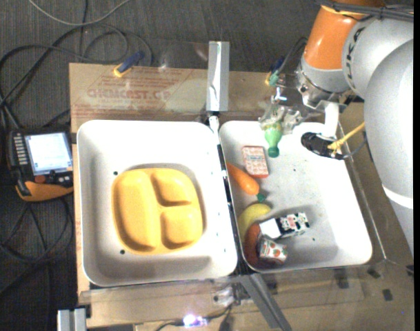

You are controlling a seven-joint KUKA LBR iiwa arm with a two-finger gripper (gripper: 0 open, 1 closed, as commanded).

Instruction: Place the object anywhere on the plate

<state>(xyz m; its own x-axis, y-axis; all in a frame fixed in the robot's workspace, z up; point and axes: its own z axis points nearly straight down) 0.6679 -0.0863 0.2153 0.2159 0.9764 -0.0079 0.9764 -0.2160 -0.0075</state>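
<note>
Bench frame [251, 296], nearest edge: bare metal struts showing below the yellow plate [158, 209]. Floor around it is dark ribbed carpet [30, 267] with loose cables running left of the plate.

Left bin [92, 185]: shallow, glossy white plastic, rounded corners. You see the plate lying flat in its middle, a soft-cornered square with three moulded compartments and nothing in them.

Right bin [341, 219], just right of the plate's bin and of the same make, touches it along the centre seam. Working away from you:
- a red and white carton [272, 251], right of the plate's near corner
- a small black and white box [292, 223], just beyond the carton
- a rounded yellow fruit [252, 216], close to the seam
- an orange carrot [244, 179], lying at a slant
- a flat pink packet [255, 161]
- a green piece [272, 143], small and bulb-shaped, far right of the plate and well apart from it

The gripper [282, 119] hangs directly over the green piece, its tip at the piece's top. You cannot tell from this angle whether it is clenched on the piece or released.

Left of the plate, off the bench: a handheld unit with a lit screen [43, 154].

Beyond the plate: a brown cardboard sheet [141, 92], printed and matt, with an upright metal post [218, 74] at its right end.
</note>
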